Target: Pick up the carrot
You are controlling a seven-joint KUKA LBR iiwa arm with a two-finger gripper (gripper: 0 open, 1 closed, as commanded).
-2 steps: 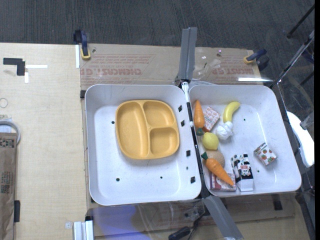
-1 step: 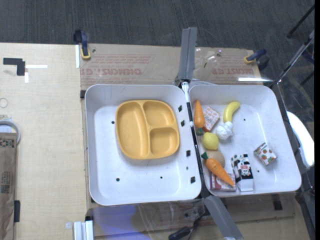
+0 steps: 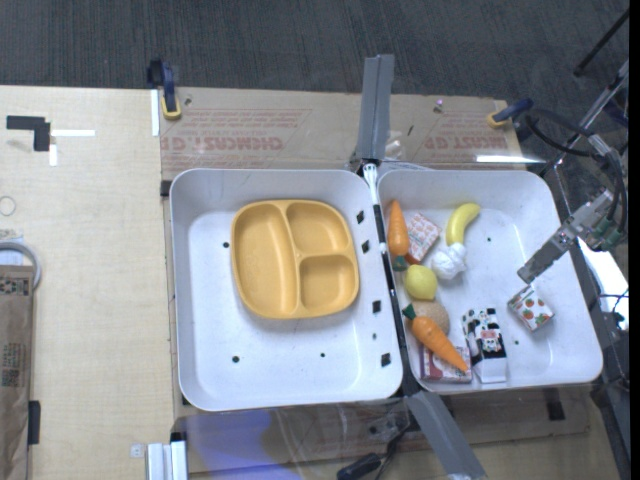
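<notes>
Dark grey carpet-like floor (image 3: 300, 18) showing across top of view. Pale wood worktop (image 3: 80, 298) lying below it, taking up left side. Brown cardboard sheet (image 3: 270, 133) with red printed lettering lying flat on worktop behind bins, blue and yellow clamps (image 3: 165, 88) pinning its far corners. Black L-shaped marker (image 3: 30, 128) and white tape strips (image 3: 70, 136) sitting near worktop's far left edge. Even, soft light falling throughout, no hard shadows showing.
</notes>
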